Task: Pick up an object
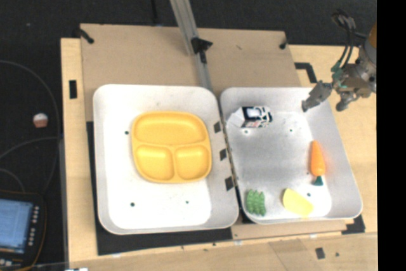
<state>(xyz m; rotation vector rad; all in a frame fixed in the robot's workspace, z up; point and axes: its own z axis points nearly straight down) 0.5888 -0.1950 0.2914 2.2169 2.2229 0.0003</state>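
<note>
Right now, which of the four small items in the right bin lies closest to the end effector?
The orange carrot, by the bin's right wall below the end effector; the others lie farther off.

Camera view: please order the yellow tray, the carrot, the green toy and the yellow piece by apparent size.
1. yellow tray, clearly largest.
2. carrot and yellow piece: they look similar in size, so I do not rank them.
3. green toy, slightly smaller.
</note>
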